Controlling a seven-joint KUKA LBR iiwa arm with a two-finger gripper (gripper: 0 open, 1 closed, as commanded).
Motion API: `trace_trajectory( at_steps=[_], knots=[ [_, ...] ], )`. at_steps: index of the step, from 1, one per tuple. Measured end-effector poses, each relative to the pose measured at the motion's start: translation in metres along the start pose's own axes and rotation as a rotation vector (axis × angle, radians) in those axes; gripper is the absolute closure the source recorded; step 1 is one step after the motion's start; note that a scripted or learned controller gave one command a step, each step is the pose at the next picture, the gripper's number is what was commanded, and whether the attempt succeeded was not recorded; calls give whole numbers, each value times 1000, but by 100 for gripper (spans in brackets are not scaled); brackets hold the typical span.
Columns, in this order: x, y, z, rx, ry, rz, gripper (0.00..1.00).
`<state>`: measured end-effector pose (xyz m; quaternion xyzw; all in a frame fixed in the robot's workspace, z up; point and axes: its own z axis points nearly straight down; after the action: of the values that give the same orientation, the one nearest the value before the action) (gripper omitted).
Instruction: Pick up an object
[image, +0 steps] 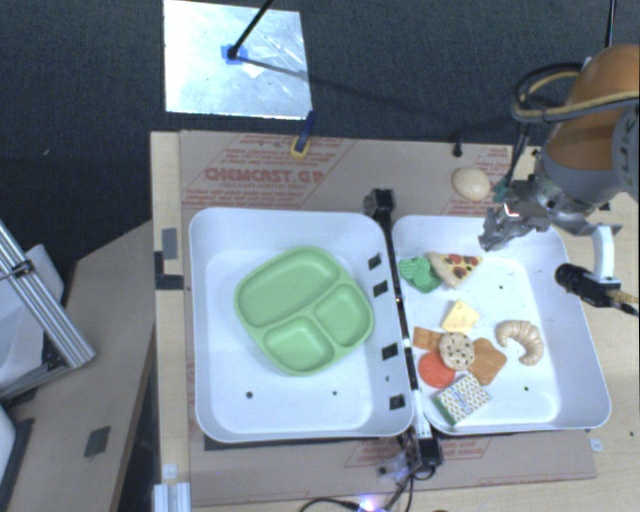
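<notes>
- The bench (250, 170) carried two shallow white bins side by side; the left bin (215, 300) held a green plate with three sections (303, 310).
- The right bin (570, 340) held a group of small toy foods, all near its middle and left part.
- The arm (595, 110), grey with an orange band, reached in from the right, and the gripper (497, 236) hung over the far edge of the right bin. I could not tell its state, because the tip was dark and small in the view. Nothing was seen in it.
- A croissant (523, 339) lay alone, apart from the other pieces, so it seemed the easiest object to take. It looked like light, stiff plastic, perhaps a little slippery; I would take it across the thick middle.
- A pizza slice (454, 266) lay nearest to the gripper, touching a green leafy piece (419, 273). It was flat, so it would be harder to get under.
- A cookie (456, 349) lay on top of a crowded pile with a cheese wedge (461, 316) and a red disc (436, 371); a pick there could push the neighbours.
- An egg-like ball (471, 182) lay on the bench outside the bins.
</notes>
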<state>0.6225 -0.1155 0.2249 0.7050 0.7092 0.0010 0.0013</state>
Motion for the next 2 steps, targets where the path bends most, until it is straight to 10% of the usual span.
trace_trajectory(
  at_steps=[2],
  knots=[
    [67, -61, -3, 5, 1, -1, 100]
  ],
)
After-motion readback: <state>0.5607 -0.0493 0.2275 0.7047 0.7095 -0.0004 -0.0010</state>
